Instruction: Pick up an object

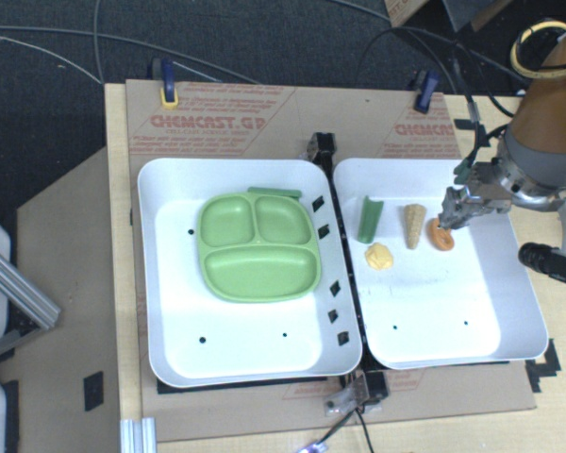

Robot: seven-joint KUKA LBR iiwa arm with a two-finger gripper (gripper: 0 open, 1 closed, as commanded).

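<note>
Nearest us, two shallow white plastic bins (264, 371) sit side by side. We count one green divided plate (259, 248) in the left bin; one green block (371, 220), one tan cone (413, 226), one yellow lump (379, 257) and one orange round piece (441, 239) in the right. Our pincer (452, 215) touches the orange piece near the bin's back edge; we cannot tell its opening. Backboard print reads "CHEMCAST GP" (208, 122).

A single fixed camera is looking down on the table (264, 399) at a slant from above, taking in both white bins (160, 281) side by side at middling distance. The far edge is lying toward the top; the arm (547, 130) is entering from the right, partly cropped, so its upper reach is hard to judge.
</note>
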